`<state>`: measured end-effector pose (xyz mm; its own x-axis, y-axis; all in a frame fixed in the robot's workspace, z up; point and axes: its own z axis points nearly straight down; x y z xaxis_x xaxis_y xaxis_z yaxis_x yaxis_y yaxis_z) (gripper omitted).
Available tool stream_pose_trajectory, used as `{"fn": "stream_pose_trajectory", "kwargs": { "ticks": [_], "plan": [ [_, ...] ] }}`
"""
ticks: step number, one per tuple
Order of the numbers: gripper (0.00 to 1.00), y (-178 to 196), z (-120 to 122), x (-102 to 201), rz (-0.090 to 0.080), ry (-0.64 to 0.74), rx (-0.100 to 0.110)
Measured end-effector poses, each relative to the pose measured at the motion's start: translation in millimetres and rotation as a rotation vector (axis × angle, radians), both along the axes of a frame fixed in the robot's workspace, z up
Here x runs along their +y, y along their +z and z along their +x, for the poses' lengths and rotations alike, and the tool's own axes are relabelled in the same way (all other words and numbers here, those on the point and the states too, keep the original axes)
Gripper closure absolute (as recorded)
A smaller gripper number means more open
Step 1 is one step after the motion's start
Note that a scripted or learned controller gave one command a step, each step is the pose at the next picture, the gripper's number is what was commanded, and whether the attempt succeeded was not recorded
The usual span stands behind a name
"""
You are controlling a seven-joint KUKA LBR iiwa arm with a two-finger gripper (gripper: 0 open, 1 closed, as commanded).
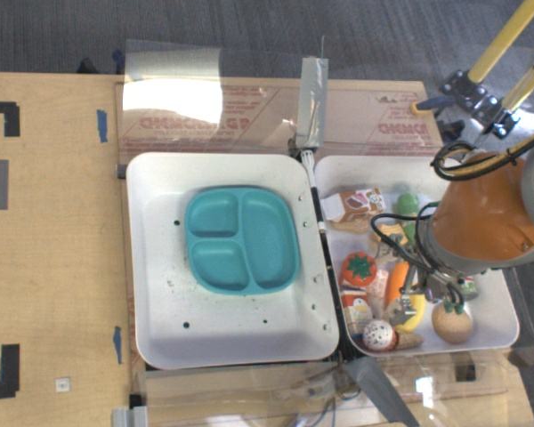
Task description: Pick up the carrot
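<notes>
Over right bin (503, 327), my arm (481, 221) hung low above crowded toys. Risk judged: jaws (416, 285) could snag tomato (359, 269), banana (411, 314) or potato (452, 323) packed close, or nudge carrot away. Carrot (396, 281) lay upright-slanted mid-bin, just left of jaws, touching or nearly so. Could not tell whether jaws were parted or clenched.

The bench (44, 238) is a pale wooden surface with black corner marks and short blue tape strips along its left part. Two shallow white bins sit directly on it, side by side and touching at a central divider: the left bin (151, 265) and the right bin (498, 323). Clear plastic sheets (187, 118) with red lettering lie behind the bins.
</notes>
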<state>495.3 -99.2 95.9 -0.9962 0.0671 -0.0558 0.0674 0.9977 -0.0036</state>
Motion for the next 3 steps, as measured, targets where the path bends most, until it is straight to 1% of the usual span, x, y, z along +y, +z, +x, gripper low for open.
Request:
{"fn": "stream_pose_trajectory", "kwargs": {
  "ticks": [1, 2, 3],
  "plan": [
    [1.0, 9.9, -1.1, -1.6, -0.002, 0.0, 0.006],
    [1.0, 107.9, -12.7, 37.1, 0.012, -0.146, 0.044],
    [1.0, 127.3, 20.9, 74.6, 0.006, 0.075, 0.046]
  ]
}}
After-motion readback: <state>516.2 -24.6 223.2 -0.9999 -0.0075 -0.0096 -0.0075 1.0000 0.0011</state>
